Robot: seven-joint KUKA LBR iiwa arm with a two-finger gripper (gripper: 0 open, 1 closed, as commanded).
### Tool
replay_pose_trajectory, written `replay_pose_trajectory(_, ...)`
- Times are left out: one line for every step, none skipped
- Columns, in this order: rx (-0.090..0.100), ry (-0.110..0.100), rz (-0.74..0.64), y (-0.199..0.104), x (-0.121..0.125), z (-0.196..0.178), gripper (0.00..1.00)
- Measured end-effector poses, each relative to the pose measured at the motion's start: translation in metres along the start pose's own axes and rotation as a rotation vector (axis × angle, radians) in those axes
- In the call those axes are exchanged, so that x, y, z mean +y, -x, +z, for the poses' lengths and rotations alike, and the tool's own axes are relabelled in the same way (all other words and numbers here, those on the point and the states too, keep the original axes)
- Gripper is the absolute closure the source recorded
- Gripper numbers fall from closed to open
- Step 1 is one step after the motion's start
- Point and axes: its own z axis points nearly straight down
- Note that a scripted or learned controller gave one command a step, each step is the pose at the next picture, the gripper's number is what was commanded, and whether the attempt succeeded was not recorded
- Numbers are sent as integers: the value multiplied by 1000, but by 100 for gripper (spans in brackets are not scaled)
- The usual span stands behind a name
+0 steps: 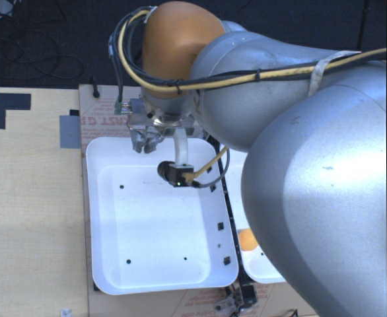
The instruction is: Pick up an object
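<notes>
Arm (312, 177) foreground; orange ball (247, 240) right bin (263, 273).

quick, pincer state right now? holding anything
Pincer: over the far rim of the left bin; open or shut cannot be told, and nothing seen in its grip.

Small round orange object (247, 240) lying in the right white bin

It is a smooth, plain orange piece with a rounded outline, resting on the floor of the right-hand shallow white plastic bin (263, 273), close to that bin's left wall and near its front end. Its right side is hidden behind the grey arm, so the full shape cannot be told; the visible part looks whole and sits flat on the bin floor
</notes>
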Motion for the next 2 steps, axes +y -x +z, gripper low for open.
replay_pose_trajectory(2,3,-1,-33,-40,-86,100)
replay_pose_trajectory(-3,-6,2,-32,-47,-33,100)
